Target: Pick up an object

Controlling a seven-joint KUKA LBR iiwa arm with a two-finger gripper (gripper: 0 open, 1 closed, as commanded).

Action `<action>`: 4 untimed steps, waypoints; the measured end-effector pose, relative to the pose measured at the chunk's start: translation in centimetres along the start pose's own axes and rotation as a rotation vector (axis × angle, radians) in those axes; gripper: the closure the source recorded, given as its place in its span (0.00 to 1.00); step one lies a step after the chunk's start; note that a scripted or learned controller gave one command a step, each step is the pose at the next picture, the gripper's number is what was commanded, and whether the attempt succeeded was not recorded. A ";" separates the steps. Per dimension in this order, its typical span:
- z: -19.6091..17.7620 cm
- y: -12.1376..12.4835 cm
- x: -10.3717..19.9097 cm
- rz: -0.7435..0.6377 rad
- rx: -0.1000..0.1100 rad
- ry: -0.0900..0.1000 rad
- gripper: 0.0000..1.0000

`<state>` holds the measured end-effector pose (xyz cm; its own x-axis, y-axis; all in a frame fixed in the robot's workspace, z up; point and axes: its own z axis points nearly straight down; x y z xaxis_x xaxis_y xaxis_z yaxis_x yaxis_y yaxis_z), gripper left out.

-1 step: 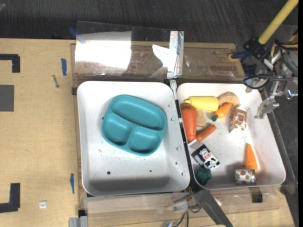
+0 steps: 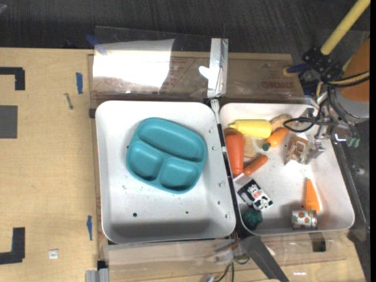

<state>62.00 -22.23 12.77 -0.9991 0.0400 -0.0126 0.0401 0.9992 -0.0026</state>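
The right bin (image 2: pixel 283 180) holds several toy foods. A yellow corn-like piece (image 2: pixel 251 126) lies at its back, with a long orange carrot (image 2: pixel 235 151) and a smaller orange piece (image 2: pixel 255 164) below it. A black-and-white toy (image 2: pixel 256 195) and a dark green lump (image 2: pixel 252 218) sit near the front left. A small carrot (image 2: pixel 311 195) and a little can (image 2: pixel 304 218) lie at the front right. My gripper (image 2: pixel 303 149) hangs low over the bin's back right, beside an orange piece (image 2: pixel 277 137). Cables and glare blur it.
The left bin (image 2: pixel 111 157) bears a teal divided plate (image 2: pixel 166 154). A clear plastic sheet (image 2: pixel 141 69) lies behind the bins. The arm's orange band (image 2: pixel 359 69) and its cables hang over the right bin's back right corner.
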 end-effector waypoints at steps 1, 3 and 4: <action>3.9 6.5 1.9 0.012 -0.003 0.004 0.00; 2.4 12.8 2.8 0.053 -0.001 -0.011 1.00; -6.5 18.2 -2.5 0.070 -0.005 -0.004 1.00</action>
<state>65.17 -4.09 19.22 -0.9938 0.1102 -0.0171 0.1102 0.9939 0.0033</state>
